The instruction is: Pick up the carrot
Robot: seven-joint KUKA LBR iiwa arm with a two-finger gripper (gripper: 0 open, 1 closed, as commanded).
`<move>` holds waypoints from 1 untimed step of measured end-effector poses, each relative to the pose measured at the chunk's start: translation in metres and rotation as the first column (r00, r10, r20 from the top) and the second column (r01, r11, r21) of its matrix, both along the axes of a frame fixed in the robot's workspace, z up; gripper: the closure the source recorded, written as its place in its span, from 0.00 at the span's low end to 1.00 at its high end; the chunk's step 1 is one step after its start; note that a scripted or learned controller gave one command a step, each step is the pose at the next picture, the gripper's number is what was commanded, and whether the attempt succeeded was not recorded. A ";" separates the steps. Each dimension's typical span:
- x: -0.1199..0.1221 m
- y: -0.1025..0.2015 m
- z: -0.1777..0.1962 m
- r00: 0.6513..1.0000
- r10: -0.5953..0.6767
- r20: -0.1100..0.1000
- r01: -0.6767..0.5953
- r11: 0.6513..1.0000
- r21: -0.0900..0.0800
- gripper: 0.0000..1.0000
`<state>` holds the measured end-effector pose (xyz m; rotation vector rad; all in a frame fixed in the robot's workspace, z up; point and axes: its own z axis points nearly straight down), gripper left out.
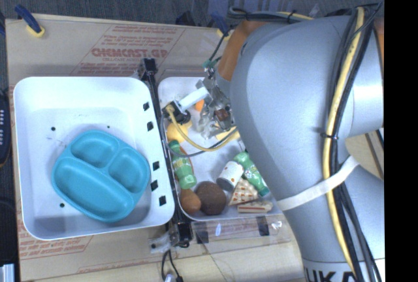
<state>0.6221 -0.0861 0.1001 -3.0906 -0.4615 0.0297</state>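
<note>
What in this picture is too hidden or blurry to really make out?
- Right bin: the grey arm covers its right part in the camera view.
- Claw: a small tangle of parts and cables; open or shut is unclear.
- Carrot: nothing among the crowded toy foods is clearly it; too small and overlapping.

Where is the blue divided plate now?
The blue divided plate lies in the left white bin, toward its front, away from the toys in the right bin.
</note>
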 end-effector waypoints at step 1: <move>0.026 0.023 0.095 0.919 0.394 0.019 -0.394 0.919 -0.011 1.00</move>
